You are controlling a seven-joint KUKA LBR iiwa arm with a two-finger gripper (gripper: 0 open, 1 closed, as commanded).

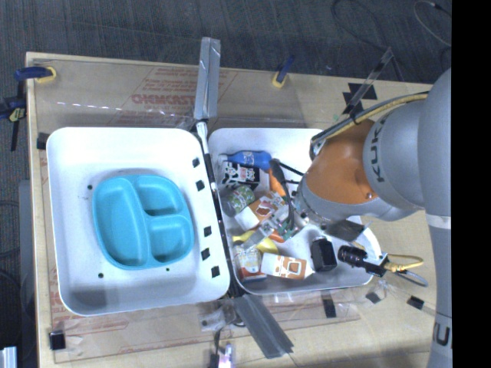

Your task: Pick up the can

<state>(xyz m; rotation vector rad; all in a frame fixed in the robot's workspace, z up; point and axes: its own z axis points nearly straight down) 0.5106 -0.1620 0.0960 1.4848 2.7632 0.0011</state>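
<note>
- Dark carpet surrounds a wooden bench (107, 75) that bears two shallow white bins side by side.
- Left bin (69, 267) holds a blue divided tray (142, 221), well apart from the clutter.
- Right bin (245, 138) is crowded: a blue-topped can (247, 159) lies on its side near the far wall, beside a black-and-white carton (239, 175); an orange carton (284, 266) lies near the front.
- Gripper (288, 219) is low over the middle of the pile, under the orange band (341, 171); I cannot tell how its fingers stand or if they hold something.
- I judge the can light, stiff, smooth and ready to roll; a hold across its round body seems best.
- Room is tight: the far wall and the carton are close to the can, so an approach from above looks safest.
</note>
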